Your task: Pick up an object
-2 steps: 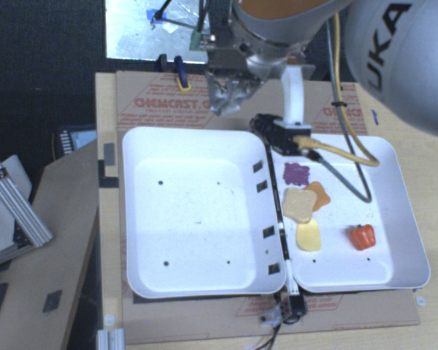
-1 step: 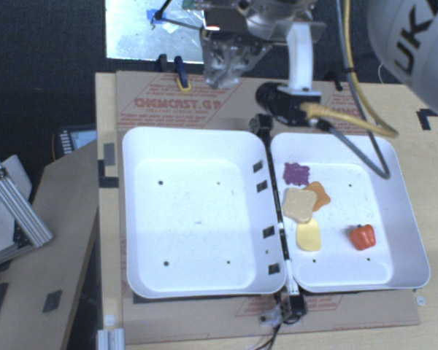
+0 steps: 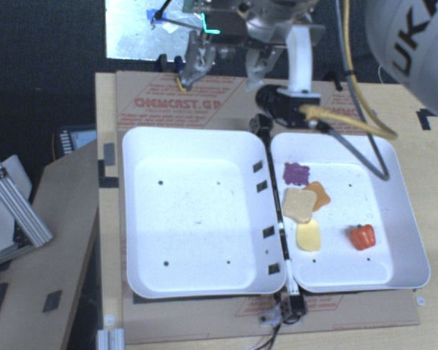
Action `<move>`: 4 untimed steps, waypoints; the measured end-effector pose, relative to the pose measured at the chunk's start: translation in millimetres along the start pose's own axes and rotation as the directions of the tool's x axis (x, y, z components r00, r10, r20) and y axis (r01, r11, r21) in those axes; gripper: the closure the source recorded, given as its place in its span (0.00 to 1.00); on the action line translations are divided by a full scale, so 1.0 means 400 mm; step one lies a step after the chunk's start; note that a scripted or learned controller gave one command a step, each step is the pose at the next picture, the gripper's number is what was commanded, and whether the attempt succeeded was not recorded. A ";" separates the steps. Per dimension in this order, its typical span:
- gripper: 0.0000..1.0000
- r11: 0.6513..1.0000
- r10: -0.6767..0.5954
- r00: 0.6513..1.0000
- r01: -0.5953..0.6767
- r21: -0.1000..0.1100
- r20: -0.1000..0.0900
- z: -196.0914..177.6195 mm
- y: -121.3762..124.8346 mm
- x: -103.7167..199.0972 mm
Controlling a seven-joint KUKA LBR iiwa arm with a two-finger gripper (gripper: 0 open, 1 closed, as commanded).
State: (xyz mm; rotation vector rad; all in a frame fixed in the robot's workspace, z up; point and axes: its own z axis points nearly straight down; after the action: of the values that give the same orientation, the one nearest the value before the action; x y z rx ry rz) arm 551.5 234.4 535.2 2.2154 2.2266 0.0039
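Claw (image 3: 226, 60) open and holding nothing above worktop (image 3: 168, 100) (behind the bins); pepper (image 3: 362, 236), bread (image 3: 299, 205) lie in right bin (image 3: 401, 268).

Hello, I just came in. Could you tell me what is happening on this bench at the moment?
A robot arm is set to pick up an object. Its gripper hangs above the bench behind the two white bins, open and holding nothing. The right bin holds a purple piece, a slice of toast lying partly over an orange piece, a yellow piece and a red pepper.
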 end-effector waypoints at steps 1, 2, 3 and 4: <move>1.00 1.000 -0.003 1.000 0.003 -0.003 -0.001 -0.029 0.000 0.001; 1.00 1.000 0.009 1.000 -0.009 0.006 0.002 0.048 -0.171 -0.191; 1.00 1.000 -0.005 1.000 0.005 0.000 -0.001 0.040 -0.153 -0.013; 0.00 1.000 0.001 1.000 -0.001 0.001 0.000 0.040 -0.152 -0.023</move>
State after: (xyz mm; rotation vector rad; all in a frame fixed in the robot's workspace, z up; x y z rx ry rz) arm 490.9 225.0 519.1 2.2173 2.2258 0.0031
